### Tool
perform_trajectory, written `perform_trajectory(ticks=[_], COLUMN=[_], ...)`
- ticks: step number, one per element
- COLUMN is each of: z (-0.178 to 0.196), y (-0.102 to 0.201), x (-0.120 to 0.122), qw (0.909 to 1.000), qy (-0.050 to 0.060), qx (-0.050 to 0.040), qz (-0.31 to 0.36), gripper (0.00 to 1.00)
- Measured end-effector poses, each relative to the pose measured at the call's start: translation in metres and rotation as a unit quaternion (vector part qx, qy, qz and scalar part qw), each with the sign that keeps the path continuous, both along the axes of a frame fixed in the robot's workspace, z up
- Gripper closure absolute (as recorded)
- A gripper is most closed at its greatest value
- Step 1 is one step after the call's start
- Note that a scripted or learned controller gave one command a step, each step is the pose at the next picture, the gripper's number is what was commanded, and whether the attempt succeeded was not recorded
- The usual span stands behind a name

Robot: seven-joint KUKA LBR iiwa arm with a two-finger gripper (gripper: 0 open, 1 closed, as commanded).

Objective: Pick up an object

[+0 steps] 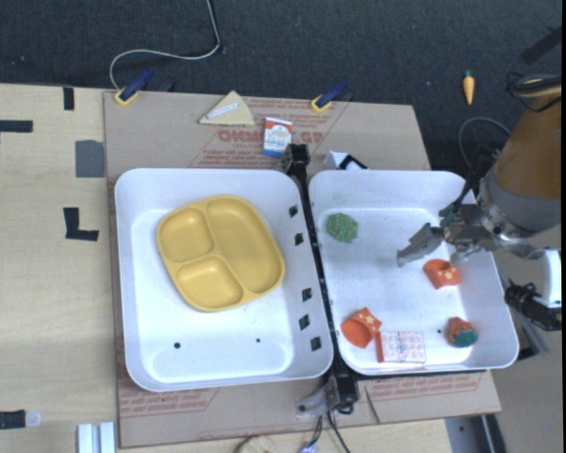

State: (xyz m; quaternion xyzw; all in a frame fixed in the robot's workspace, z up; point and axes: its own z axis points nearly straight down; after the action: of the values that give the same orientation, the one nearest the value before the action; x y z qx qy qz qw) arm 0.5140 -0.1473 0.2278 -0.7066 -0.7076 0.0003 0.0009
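1. Overhead, the gripper (pixel 432 250) hangs over the right bin (pixel 387 189), its fingers spread apart with nothing between them.
2. Just beside the fingertips, an orange block (pixel 441 273) lies on the bin floor.
3. Elsewhere in that bin lie a green lump (pixel 341 226), an orange toy (pixel 360 328), a pink-patterned card (pixel 402 346), and a red-and-teal toy (pixel 461 332).
4. Meanwhile, the left bin (pixel 141 347) holds a yellow divided plate (pixel 219 251).
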Motion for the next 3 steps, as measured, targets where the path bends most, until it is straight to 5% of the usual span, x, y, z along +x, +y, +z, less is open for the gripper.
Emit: perform_trajectory(ticks=[1,2,3], z=[-0.050,-0.128,-0.092], y=[-0.076,-0.075,-0.076], x=[0.016,0.050,0.005], qw=[1.0000,1.0000,1.0000], qy=[0.000,-0.007,0.000], qx=[-0.0011,-0.0026,-0.0004], qz=[-0.001,0.001,-0.001], gripper=[0.00,0.00,0.00])
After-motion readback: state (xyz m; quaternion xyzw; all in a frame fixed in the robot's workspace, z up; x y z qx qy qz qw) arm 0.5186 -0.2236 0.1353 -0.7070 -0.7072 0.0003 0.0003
